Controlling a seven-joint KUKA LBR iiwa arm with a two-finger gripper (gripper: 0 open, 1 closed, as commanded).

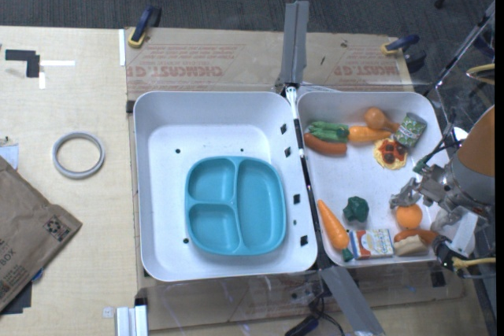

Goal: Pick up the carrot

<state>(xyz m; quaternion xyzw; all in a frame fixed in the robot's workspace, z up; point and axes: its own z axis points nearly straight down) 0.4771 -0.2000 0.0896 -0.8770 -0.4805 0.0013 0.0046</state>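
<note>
A rounded orange band (480, 145) is being shown at the frame's right edge, above the wrist. Below it, grey and silver metal wrist hardware (457, 189) is being seen, angular and bracketed. The gripper (413, 197) is being presented as a small cluster of grey metal parts with dark edges. A pale grey block (465, 230) is being seen lower down, with a dark cable (465, 264) looping beneath it.

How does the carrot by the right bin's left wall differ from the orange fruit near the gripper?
The carrot is long and tapered; the orange fruit is round. The carrot lies apart from the gripper; the fruit sits right at it. Both are orange and lie in the right bin.
</note>
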